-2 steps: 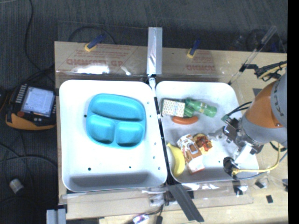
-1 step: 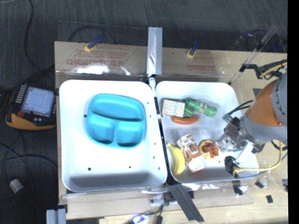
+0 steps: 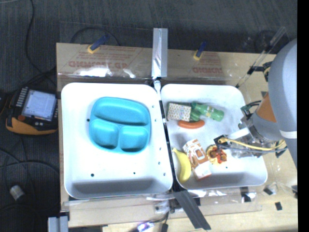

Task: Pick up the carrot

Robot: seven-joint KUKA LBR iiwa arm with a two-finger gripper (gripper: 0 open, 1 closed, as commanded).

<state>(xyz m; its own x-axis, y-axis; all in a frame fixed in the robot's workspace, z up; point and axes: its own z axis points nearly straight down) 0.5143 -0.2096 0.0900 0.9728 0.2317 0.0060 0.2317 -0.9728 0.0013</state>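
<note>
Gripper (image 3: 221, 149) reaches in low from the right over the right bin (image 3: 251, 178), and we cannot tell its grip; the carrot (image 3: 191, 124) lies apart, farther left

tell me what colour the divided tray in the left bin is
Light blue; the divided tray shows plainly in the camera view.

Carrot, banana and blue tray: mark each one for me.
carrot (image 3: 191, 124), camera view, middle of its orange body.
banana (image 3: 182, 166), camera view, middle of its yellow curve.
blue tray (image 3: 119, 124), camera view, centre ridge between compartments.
</note>
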